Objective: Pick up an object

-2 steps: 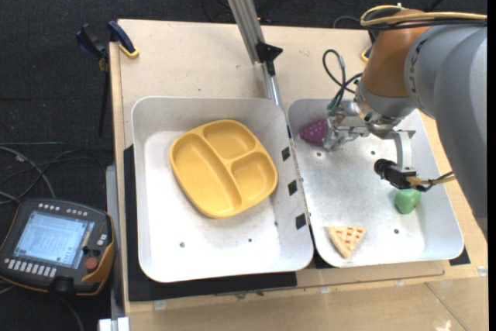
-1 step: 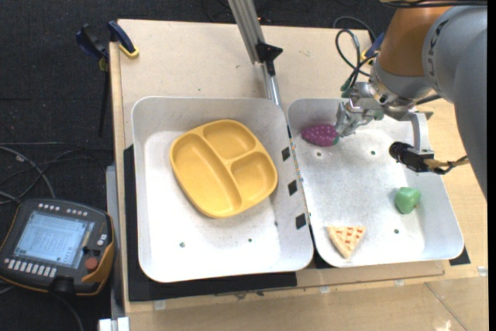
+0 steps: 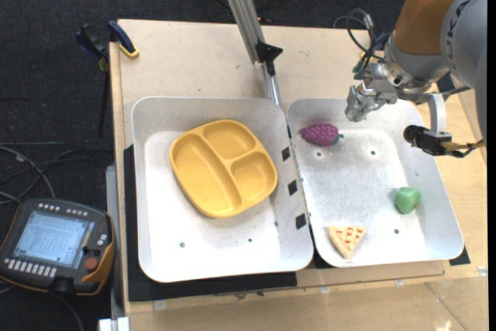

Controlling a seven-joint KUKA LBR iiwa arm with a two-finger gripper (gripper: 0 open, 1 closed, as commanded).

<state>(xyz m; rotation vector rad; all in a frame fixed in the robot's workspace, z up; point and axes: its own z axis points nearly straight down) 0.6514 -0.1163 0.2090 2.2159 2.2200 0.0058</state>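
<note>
In the right bin (image 3: 434,236) lie a purple bunch of grapes (image 3: 321,135) near the back left corner, a green apple-like toy (image 3: 407,200) by the right wall, and a pizza-slice toy (image 3: 346,239) at the front. My gripper (image 3: 358,109) hangs over the bin's back edge, to the right of and slightly behind the grapes, apart from them. Nothing shows between its fingers.
The left bin (image 3: 155,244) holds a yellow divided plate (image 3: 224,167). A slanted metal pole (image 3: 240,4) runs down to the seam between the bins. A teach pendant (image 3: 53,243) sits off the bench at the lower left. A black-and-yellow clamp (image 3: 108,39) grips the bench's back left corner.
</note>
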